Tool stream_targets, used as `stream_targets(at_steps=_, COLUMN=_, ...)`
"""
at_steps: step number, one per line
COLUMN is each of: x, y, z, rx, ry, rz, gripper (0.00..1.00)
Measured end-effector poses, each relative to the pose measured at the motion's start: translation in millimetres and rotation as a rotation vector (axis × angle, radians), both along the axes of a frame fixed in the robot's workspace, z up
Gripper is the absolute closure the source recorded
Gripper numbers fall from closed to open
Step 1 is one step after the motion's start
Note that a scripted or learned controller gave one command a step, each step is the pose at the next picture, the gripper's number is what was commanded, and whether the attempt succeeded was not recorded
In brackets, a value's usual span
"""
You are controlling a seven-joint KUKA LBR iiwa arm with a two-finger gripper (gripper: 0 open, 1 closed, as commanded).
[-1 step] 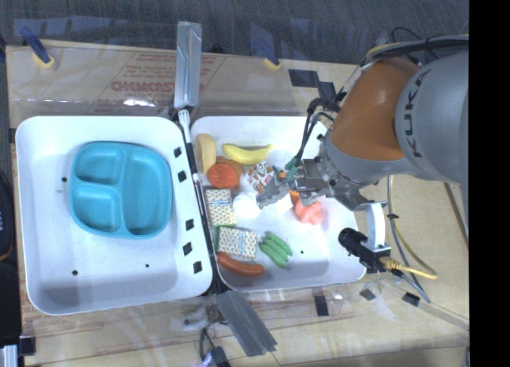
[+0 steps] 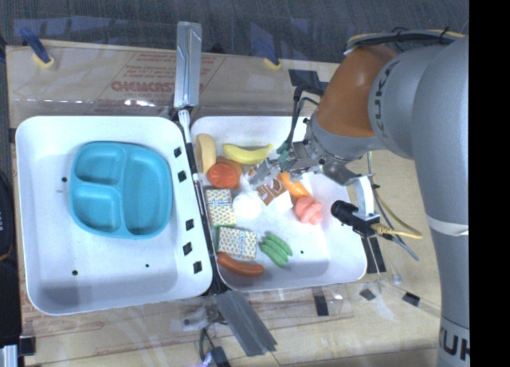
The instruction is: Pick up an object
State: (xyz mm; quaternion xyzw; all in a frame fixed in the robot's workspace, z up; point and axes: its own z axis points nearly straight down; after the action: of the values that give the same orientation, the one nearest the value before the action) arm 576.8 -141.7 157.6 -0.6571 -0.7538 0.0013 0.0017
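Pickup was not yet done: gripper (image 2: 275,168) hung low over the right bin (image 2: 339,266), claw state not discernible, nothing seen lifted, with one banana (image 2: 245,152), one tomato (image 2: 224,174), one pea pod (image 2: 276,248), one sausage (image 2: 239,265) and two patterned blocks (image 2: 220,206) lying in it; left of it, one blue tray (image 2: 121,189).

right bin (image 2: 351,266) packed w/ toys, left bin (image 2: 40,278) open round blue plate (image 2: 122,189).

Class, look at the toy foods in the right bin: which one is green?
The green pea pod, lying near the right white bin's front edge. Its neighbours are otherwise coloured: a yellow banana, a red tomato and a reddish sausage.
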Motion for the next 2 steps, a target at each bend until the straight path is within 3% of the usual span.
stream_targets(at_steps=1, x=36, y=-23, z=-66, rx=0.0, ry=-0.004, rz=0.078, gripper=0.0)
stream_targets(at_steps=2, x=37, y=-23, z=-54, rx=-0.002, ry=-0.007, rz=0.081, gripper=1.0)
